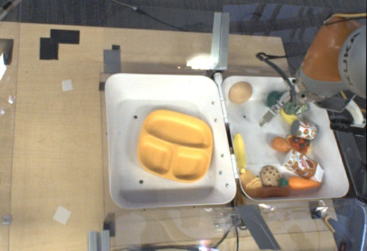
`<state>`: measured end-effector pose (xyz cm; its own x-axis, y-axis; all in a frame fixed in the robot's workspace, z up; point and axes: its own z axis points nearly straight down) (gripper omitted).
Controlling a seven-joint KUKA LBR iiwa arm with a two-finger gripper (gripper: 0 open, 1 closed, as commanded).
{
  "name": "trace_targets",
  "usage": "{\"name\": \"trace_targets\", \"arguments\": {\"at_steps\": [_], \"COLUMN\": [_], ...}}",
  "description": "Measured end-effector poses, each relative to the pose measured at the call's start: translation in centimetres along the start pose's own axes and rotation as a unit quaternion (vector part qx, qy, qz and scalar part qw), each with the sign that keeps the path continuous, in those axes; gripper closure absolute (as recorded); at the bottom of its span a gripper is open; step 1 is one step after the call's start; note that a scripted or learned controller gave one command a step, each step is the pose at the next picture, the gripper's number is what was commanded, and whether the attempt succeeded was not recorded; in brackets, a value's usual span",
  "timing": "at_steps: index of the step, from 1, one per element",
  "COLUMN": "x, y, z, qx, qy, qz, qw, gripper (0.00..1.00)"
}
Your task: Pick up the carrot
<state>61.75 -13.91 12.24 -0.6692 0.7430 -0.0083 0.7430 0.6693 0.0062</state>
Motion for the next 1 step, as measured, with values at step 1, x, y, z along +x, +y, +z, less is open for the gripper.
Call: {"name": "trace_targets", "arguments": {"at_steps": [1], "x": [4.47], "y": [0.41], "z": [-2.28], "qx": [0.001], "qy": [0.001], "qz": [0.062], "qw": [0.9981], "gripper": [0.00]}}
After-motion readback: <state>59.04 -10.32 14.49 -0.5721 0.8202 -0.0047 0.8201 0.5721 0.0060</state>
